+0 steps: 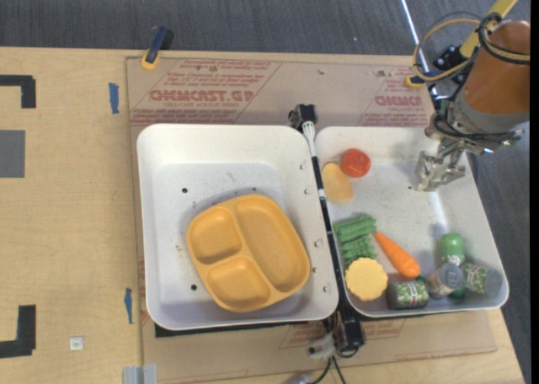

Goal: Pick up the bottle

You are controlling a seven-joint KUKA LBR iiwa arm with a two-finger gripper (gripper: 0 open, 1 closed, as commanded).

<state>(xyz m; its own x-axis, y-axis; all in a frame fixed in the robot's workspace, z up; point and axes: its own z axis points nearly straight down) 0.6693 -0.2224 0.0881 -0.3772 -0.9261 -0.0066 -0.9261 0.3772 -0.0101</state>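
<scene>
The bottle is small and green with a rounded top, and it stands near the front right corner of the right bin. My gripper hangs over the back right part of that bin, well behind the bottle and apart from it. Its fingers look open with nothing between them. The orange band of the arm is above the bin's back right corner.
Just in front of the bottle lie a grey-capped item and two small cans. A carrot, green beans, a yellow round piece, a tomato and a pale yellow piece fill the bin's left half. The left bin holds a yellow divided plate.
</scene>
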